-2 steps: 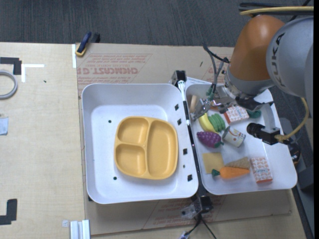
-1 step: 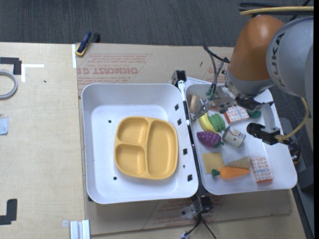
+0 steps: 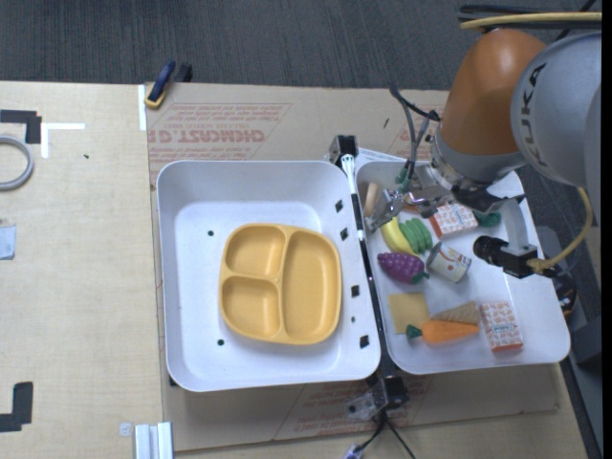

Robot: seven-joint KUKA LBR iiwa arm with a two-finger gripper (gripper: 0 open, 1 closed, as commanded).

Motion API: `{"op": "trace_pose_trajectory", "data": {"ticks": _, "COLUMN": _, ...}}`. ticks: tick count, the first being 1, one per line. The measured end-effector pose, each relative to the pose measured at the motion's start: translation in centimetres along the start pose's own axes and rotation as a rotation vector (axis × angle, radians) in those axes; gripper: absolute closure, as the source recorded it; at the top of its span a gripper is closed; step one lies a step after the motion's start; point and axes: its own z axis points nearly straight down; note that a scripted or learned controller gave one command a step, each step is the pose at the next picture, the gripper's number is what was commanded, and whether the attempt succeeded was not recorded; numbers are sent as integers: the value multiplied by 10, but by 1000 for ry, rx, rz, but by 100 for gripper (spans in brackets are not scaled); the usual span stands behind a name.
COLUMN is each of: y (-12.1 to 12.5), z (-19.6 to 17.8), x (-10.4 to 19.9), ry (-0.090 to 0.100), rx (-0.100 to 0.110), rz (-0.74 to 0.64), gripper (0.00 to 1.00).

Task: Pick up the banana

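Hovering my gripper [image 3: 400, 202] just above the banana [image 3: 394, 234], approach step; grip state indeterminable; descending is next

Overhead, slanted down on bins [image 3: 172, 256].

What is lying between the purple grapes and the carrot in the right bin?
In the camera view, a yellow cheese slice lies between the purple grapes and the carrot.
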Motion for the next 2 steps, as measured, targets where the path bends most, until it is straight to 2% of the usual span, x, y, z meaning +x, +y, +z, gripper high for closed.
{"op": "trace_pose_trajectory", "data": {"ticks": 2, "y": 0, "z": 0, "x": 0, "ry": 0, "rx": 0, "rz": 0, "gripper": 0}}
